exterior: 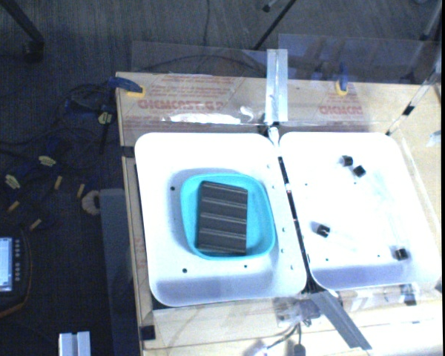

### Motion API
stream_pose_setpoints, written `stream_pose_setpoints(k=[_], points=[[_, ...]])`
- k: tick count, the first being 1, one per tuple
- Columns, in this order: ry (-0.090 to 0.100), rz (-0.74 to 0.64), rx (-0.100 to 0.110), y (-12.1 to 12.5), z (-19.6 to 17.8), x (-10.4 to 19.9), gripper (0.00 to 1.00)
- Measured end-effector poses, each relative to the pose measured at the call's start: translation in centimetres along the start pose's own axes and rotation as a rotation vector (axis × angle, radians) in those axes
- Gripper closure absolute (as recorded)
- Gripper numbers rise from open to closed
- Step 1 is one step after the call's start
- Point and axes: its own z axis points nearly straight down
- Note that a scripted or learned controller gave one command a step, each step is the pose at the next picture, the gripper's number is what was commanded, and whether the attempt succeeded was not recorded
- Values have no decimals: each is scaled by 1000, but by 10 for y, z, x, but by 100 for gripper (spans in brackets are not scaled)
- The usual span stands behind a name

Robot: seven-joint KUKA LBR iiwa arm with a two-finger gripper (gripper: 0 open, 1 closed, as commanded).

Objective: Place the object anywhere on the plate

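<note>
The dark ribbed object [222, 218] lies flat on the blue plate [262, 212] in the left bin [156, 199], plate rim showing all round, widest at 3 o'clock. The right bin [371, 199] holds small dark bits toward 12 and 5 o'clock. The claw's state: cannot tell.

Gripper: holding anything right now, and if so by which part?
Cannot be told from this frame. The dark ribbed block lies flat on the blue plate in the left bin, with nothing gripping it.
</note>
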Motion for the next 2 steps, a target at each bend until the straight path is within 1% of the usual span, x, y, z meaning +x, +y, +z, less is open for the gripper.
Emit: stream_pose_setpoints(k=[1,2], points=[[-1,74,5,-1,125,0,0],[0,237,0,0,9,0,0]])
